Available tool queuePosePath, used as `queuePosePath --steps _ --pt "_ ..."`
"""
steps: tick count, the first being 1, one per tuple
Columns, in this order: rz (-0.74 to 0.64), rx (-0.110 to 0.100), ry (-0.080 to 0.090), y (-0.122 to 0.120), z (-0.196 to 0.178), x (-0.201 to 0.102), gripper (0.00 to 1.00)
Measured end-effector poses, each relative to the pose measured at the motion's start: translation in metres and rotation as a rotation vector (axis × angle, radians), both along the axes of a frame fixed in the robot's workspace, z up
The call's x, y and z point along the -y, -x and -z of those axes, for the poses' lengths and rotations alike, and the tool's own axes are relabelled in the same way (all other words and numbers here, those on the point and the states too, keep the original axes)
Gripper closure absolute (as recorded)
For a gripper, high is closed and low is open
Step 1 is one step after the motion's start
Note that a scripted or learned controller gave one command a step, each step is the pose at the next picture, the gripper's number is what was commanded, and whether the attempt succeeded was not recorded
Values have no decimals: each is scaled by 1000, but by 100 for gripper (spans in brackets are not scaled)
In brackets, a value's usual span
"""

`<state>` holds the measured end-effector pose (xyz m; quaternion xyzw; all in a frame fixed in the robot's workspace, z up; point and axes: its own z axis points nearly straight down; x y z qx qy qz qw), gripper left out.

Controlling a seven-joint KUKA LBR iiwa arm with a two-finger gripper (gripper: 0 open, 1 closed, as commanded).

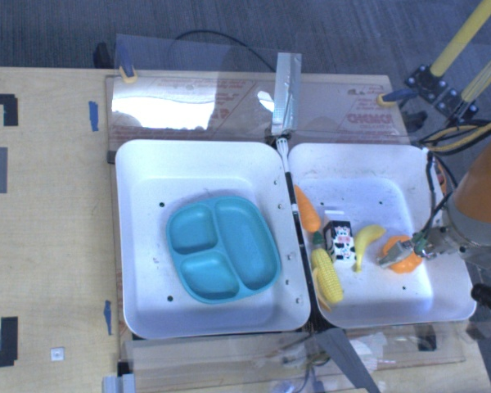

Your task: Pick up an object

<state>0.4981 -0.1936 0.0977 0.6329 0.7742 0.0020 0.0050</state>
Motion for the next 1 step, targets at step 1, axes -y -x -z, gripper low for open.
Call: queuePosePath --steps 1 --pt "33 0 -4 12 -123 -91 100"
